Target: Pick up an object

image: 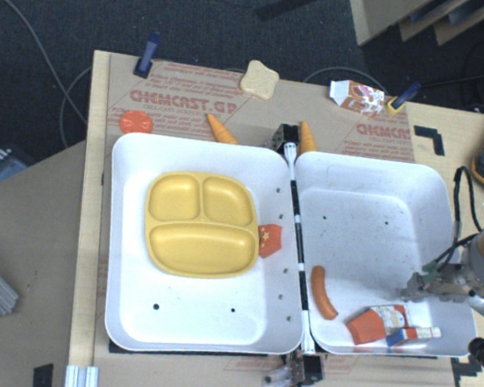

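We see two shallow white bins side by side on the worktop (89, 212). The left bin (121, 305) holds a yellow plastic plate with three compartments (201, 225), and a small red block with a yellow mark (270, 239) lies touching the plate's right edge. The right bin (375, 188) holds an orange-red sausage-shaped toy (324, 293) near its left wall, and to the right of it a flat red, white and blue packet (391, 326) lies at a slant along the near rim. The gripper (429, 286) reaches in over the right wall of that bin, low and close to the floor of the bin; we cannot tell how its tips are set, as they blur into a dark cluster. The packet lies just below and a little left of it, near but apart, and the sausage toy sits farther left, well apart. Behind the bins, on the brown cardboard sheet (184, 96), we see a beige bread-slice toy (260, 79), an orange carrot-shaped toy (221, 130), a blue clip (146, 53) and a crumpled white and red wrapper (358, 96).
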Controlling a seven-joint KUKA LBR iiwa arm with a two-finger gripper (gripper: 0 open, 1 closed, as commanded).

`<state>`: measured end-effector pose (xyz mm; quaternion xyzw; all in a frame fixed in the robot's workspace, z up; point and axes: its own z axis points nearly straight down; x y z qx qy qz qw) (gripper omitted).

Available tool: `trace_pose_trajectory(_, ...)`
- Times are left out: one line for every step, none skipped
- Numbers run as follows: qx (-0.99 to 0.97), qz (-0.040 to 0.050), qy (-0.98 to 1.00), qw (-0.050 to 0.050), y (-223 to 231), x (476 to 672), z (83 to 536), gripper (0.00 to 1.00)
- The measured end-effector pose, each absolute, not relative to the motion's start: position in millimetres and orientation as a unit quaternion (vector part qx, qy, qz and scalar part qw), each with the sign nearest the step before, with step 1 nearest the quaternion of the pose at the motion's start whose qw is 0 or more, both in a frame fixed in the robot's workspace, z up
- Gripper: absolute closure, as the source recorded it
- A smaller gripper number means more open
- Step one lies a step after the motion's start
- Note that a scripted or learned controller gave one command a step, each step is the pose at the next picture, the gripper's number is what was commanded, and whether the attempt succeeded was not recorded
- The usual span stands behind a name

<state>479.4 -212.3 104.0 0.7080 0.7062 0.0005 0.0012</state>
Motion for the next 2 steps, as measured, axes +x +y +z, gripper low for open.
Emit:
trace_pose_trajectory(0.708,0.0005,0.706,0.001,-212,479.3,104,0.0)
trace_pose_trajectory(0.706,0.0013,0.708,0.002,-167,571.0,226,0.0)
